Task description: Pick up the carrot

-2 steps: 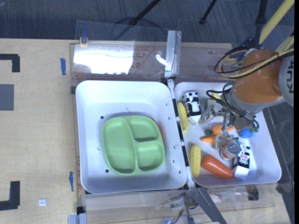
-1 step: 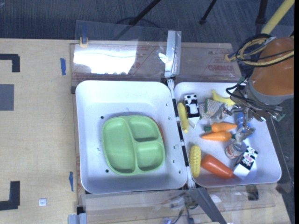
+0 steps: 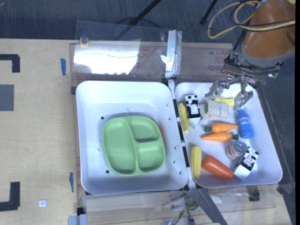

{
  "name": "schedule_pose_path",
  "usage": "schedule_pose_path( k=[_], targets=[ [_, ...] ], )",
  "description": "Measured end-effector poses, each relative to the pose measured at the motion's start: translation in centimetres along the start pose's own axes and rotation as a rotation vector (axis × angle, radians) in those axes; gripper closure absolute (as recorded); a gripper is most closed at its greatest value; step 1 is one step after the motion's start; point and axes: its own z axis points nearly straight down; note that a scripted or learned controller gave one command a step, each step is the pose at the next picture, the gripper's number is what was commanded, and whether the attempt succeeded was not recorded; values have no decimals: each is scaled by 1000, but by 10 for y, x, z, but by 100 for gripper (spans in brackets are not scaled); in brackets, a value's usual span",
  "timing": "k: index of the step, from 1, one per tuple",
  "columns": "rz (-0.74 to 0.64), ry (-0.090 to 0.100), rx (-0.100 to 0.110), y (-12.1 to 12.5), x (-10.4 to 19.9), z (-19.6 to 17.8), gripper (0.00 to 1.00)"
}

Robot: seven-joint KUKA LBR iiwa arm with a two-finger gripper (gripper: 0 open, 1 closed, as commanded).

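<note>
The gripper [image 3: 230, 93] hangs over the far part of the right bin [image 3: 271, 159], its two fingers spread apart with nothing between them, above a patterned packet [image 3: 218, 108] and a yellow piece [image 3: 227, 101]. The carrot [image 3: 224, 127] lies nearer the camera than the gripper, close but apart from it, with a second orange carrot [image 3: 217, 136] just beside it. Its long axis runs roughly left to right across the bin, and a blue bottle [image 3: 243, 123] stands at its right end, so the descent probably needs the fingers straddling that axis.

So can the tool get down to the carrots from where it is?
Probably yes: the tool hangs open above the right bin, and the carrots lie uncovered just below it, though a blue bottle sits close.
</note>
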Motion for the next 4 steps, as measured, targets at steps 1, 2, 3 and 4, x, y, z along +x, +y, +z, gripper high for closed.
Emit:
schedule_pose_path(
  k=[1, 2, 3, 4],
  targets=[
    [0, 0, 0, 0, 0, 0, 0],
    [-234, 1, -5, 49, 5, 48, 0],
    [-395, 1, -6, 75, 55, -1, 0],
    [-576, -1, -3, 30, 5, 56, 0]
  ],
)
